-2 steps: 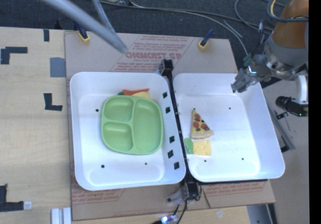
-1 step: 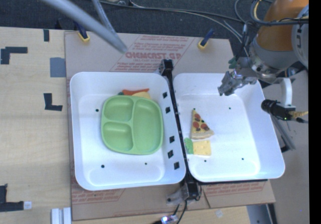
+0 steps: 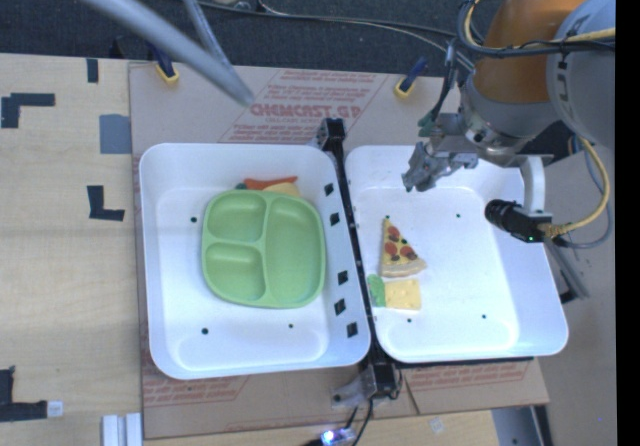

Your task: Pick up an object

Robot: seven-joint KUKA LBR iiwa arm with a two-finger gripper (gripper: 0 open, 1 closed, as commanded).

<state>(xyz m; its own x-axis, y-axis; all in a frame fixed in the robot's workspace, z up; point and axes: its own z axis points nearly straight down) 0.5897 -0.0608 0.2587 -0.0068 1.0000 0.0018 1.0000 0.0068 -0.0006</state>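
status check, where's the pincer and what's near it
Pincer over right bin, back edge. Pizza slice and cheese piece lie apart, ungrasped. Green tray in left bin.

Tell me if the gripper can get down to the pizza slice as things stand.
Probably yes. The gripper hangs over the right bin, and the pizza slice lies flat and uncovered nearby; only a yellow piece sits close beside it.

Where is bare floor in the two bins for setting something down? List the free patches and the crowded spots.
Right bin: bare floor right of the pizza slice and the yellow piece, toward the near right corner. Left bin: a strip along the near wall below the green tray. Crowded: the divider side by the pizza, and the right bin's far edge under the gripper.
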